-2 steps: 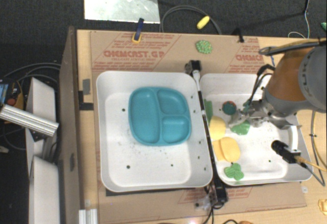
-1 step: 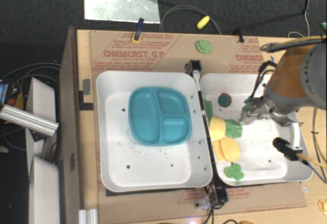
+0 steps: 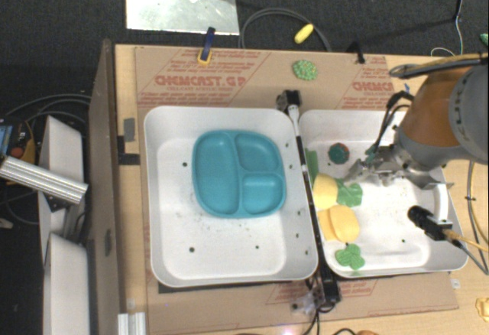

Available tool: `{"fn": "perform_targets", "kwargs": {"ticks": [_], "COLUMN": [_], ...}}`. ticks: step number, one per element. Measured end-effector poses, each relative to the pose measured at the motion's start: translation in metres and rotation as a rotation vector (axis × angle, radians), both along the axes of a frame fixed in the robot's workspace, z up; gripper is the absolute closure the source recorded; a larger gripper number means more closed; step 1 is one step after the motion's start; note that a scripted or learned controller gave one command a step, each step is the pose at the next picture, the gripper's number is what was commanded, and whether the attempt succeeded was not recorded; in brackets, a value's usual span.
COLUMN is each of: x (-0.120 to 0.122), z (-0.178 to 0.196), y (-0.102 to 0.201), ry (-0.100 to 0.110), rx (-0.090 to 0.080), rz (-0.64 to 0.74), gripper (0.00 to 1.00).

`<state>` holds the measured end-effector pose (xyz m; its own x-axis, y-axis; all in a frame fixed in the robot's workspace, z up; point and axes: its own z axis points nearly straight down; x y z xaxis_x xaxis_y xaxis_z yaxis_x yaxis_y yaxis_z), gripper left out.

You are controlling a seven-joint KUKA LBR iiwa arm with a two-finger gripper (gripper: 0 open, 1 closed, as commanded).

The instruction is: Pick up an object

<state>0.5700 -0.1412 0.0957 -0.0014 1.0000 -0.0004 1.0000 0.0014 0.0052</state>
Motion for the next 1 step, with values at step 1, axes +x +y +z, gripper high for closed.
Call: {"fn": "perform_targets", "kwargs": {"ticks": [1], "x": [-0.0414], "z": [-0.0126], "y": [0.0449], "ry": [0.009], "rx": [0.003], "rz": [0.004], "gripper": [0.00]}}
